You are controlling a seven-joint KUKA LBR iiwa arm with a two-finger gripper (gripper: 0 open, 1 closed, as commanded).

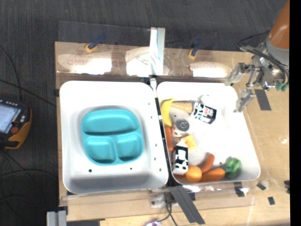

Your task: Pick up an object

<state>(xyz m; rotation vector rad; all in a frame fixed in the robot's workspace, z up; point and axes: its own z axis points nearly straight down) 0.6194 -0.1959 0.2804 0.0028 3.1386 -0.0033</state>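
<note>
**binwatcher:** Nearest the lens: dark tape strip (pixel 187 210) across the bench lip, then an orange ball (pixel 193 173) and two orange sausage-ish toys (pixel 210 168) bunched at the front of the right bin (pixel 225 138). Green lump (pixel 232 165) just beside them. Guessing dumped in and slid downhill, hence the clump.

**pk_loop:** Yep, looks that way. Same story along the divider wall: yellow banana (pixel 165 108), grey disc (pixel 182 125) and cow-print block (pixel 180 158), all hugging that edge. Awkward for a two-finger grab, probably no space for a finger on the wall side.

**binwatcher:** And the gripper (pixel 233 94)? Hanging over the right bin's far corner, by the rim. Fingers spread wide, nothing between them.

**pk_loop:** So nothing picked yet. Would go for the cow-print carton (pixel 205 112): near the gripper, standing apart from the pile, bare white floor on its right and front. Plenty of open room there.

**binwatcher:** Agreed. Worth minding the rim on the way down, though. Teal tray (pixel 112 135) in the left bin (pixel 70 126): well apart, not a worry.
</note>
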